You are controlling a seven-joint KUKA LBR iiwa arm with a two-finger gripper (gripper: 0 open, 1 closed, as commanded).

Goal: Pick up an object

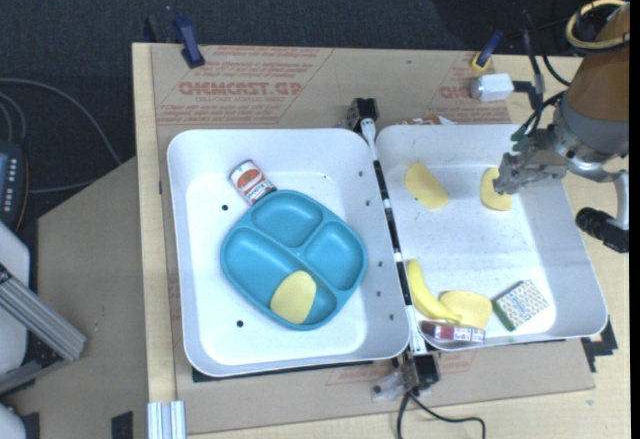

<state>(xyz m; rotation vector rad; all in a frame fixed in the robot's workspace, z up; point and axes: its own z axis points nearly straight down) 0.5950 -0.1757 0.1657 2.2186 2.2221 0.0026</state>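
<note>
My gripper (507,177) reaches into the right bin (560,247) from the right, low over a yellow piece (493,193) near the bin's far right side; the piece lies right at the fingertips and is partly hidden by them. A second yellow piece (428,186) lies to its left. At the front of that bin lie a banana (422,293), a yellow lump (466,306), a patterned sponge block (521,304) and a small can (452,333).
The left bin (200,257) holds a blue divided plate (290,255) with a yellow item (294,296) in its front compartment, and a small can (251,181) behind it. A black divider (385,217) separates the bins. Cables and a white box (493,85) sit behind the right bin.
</note>
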